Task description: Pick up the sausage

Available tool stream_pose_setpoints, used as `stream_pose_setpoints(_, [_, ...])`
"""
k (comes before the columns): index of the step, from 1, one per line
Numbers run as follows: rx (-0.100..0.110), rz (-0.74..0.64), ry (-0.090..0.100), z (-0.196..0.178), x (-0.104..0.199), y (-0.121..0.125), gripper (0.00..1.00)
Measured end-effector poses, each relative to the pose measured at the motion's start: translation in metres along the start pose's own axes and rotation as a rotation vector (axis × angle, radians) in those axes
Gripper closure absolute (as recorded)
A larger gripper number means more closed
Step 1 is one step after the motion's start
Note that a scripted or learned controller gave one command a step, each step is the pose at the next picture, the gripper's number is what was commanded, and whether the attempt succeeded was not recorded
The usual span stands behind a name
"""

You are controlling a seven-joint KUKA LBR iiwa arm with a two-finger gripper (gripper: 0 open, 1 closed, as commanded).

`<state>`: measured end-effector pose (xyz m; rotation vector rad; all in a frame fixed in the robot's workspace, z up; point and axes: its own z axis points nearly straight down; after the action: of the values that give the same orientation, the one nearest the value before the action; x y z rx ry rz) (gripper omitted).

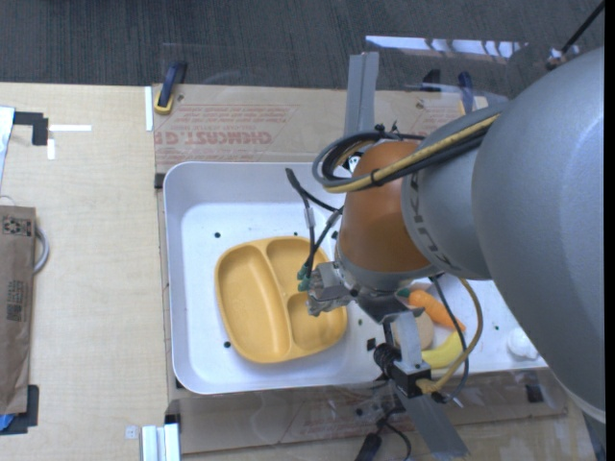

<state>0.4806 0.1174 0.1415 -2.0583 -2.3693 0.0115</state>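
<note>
Nearest the camera, just past the bin's front rim: a little cluster of toy food tucked against the arm (538,209), with a yellow banana (444,353), an orange carrot (434,307) and a pale tan piece (424,332) wedged between them. Best guess for the sausage is that tan piece, but too hidden to swear by it. Then the yellow divided plate (264,301), lying flat in the white bin (192,257) with nothing in the compartments on view. Right over the plate's right edge, the orange band (384,219) and a tangle of cables, covering the gripper completely, so can't tell whether it's spread or clamped, or around anything. Progress-wise: looks like hovering over the bin, with no sign of a lift, so calling the pick not done yet, grasp and raise both left. Further back, a cardboard sheet (250,128) with red print, upside down, roughly "CHEMC…", not readable for sure. Off left, a brown paper bag (17,305) with a tiny label, too small to read.
</note>
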Motion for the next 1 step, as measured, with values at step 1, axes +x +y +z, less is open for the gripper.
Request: stream_pose_setpoints(1, [-0.003, 0.042, 0.000, -0.0577, 0.0884, 0.0346, 1.00])
